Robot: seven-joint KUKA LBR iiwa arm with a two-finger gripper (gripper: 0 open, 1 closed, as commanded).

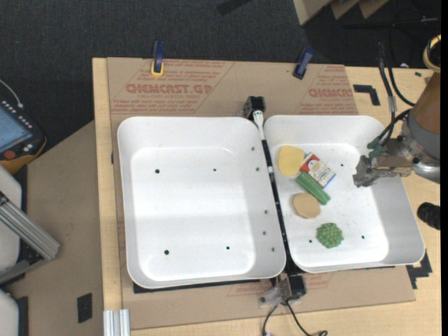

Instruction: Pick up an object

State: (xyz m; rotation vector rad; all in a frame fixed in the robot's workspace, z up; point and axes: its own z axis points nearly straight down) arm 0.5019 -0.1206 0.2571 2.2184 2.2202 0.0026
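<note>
**Pick pending: targets sit to camera-left of my gripper**

While my gripper [360, 178] hangs over the right bin [399, 222], nothing shows between the fingers; at this resolution I can't tell if they're spread or closed. Nearest candidate, I think: the green stick [313, 188], off to camera-left, long axis diagonal, upper-left to lower-right. It touches the red-and-white packet [318, 169]. Yellow piece [291, 160], tan disc [306, 206] and green ball [330, 234] lie nearby.

fixed overhead camera, slanted down, both bins [133, 187]

We see two glossy, smooth white plastic bins [189, 208] on a matt brown cardboard sheet [231, 82], and a bumpy green ball [330, 234].
</note>
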